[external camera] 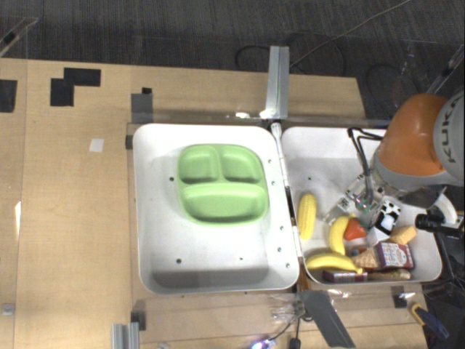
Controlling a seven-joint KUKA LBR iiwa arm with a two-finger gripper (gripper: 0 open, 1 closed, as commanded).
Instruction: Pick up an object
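My gripper hangs low in the right bin, just above a pile of small objects at its front right. Directly below it lie a red-orange piece and a short yellow piece. An ear of corn lies to the gripper's left, near the bin's left wall. A banana rests along the front wall beside a red-and-white snack packet. Nothing visibly sits in the gripper.
The left bin holds a green divided plate. A black-and-white checkered item and a tan piece lie right of the gripper. The arm's orange band looms over the right bin's back right.
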